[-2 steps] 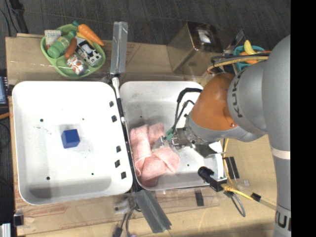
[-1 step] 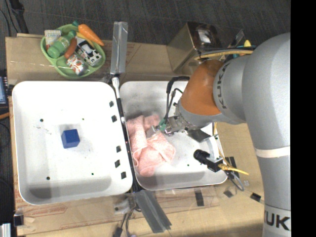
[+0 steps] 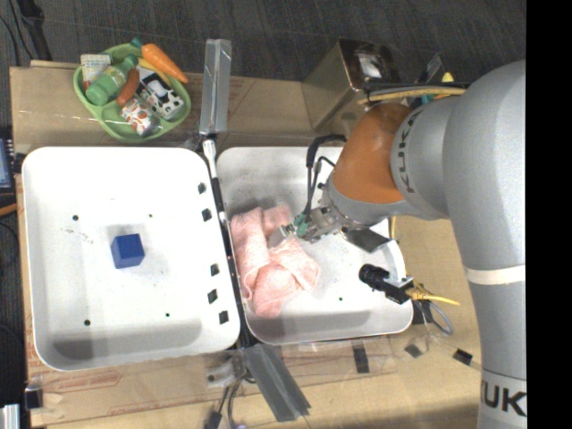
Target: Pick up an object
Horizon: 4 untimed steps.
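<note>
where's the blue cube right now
The blue cube sits alone in the left bin of the camera view, a little left of that bin's middle, well away from the pink cloth in the right bin.

A pink cloth (image 3: pixel 268 259), soft and crumpled, lies bunched in the left half of the right bin (image 3: pixel 268 168), close beside the divider between the two bins. Its folds run lengthwise from the bin's middle toward the near wall, with a rounded lump at the near end. My gripper (image 3: pixel 302 229) sits at the cloth's upper right edge, touching the fabric. A blue cube (image 3: pixel 128 249) rests flat on the floor of the left bin (image 3: pixel 54 204), well apart from the cloth.
</note>
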Tool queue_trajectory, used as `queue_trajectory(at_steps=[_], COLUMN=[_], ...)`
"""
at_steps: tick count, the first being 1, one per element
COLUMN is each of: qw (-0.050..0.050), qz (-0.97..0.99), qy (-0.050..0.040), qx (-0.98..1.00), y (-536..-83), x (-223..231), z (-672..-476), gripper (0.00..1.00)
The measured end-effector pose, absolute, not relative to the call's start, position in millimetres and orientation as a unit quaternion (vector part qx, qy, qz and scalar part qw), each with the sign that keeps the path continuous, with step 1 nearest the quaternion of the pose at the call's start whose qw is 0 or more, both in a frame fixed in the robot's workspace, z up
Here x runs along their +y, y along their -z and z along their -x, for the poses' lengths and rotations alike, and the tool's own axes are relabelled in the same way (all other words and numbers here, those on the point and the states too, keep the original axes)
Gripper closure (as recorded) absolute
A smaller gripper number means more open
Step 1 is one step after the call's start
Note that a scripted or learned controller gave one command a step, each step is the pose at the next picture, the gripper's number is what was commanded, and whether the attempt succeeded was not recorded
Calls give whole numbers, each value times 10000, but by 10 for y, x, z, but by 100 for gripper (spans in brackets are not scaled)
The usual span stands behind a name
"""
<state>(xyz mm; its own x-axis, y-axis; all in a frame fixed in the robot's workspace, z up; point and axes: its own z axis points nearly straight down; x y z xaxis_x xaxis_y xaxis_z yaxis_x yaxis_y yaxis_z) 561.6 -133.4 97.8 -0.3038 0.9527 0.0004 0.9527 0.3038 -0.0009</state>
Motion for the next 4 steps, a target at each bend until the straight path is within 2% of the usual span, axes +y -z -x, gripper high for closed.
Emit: queue_trajectory(at_steps=[1,2,3,4], qw=[8,-21,-13,-3], qz=[5887,4605,4608,5707], qy=[-8,4,-2,-4], qx=[-8083,-8876,-8875,-8211], y=[-1074,-943,-934,-930], x=[-1337,-1069,-1073,-1207], z=[-5613,-6233,-6226,-6569], gripper=[100,100,0,0])
